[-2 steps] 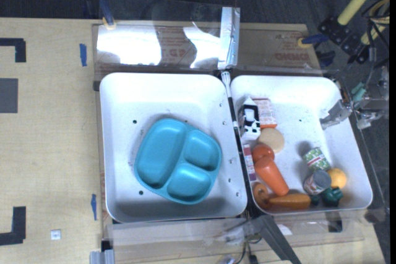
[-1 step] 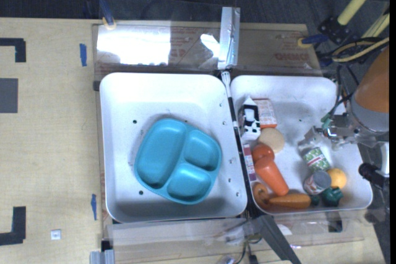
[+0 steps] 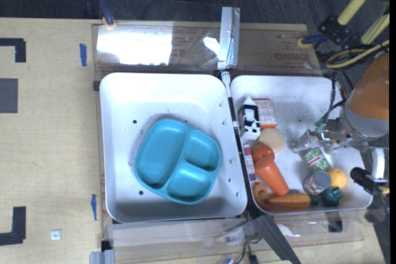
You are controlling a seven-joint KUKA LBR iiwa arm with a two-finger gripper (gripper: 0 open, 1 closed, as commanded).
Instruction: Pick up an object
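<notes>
At the right edge of the frame the arm (image 3: 370, 99) reaches over the right bin (image 3: 291, 85); its hand (image 3: 312, 138) hangs low above a small green packet (image 3: 317, 159), and whether it is clenched or released I cannot tell. A carrot (image 3: 288, 200) lies along the bin's lower wall. The left bin (image 3: 117, 133) holds a blue plate (image 3: 178, 159).

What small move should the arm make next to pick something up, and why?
Probably lower the tool a little onto the small green-and-white packet just below it in the right bin. The tool sits over that bin's right side, and the packet looks like the closest item.
</notes>
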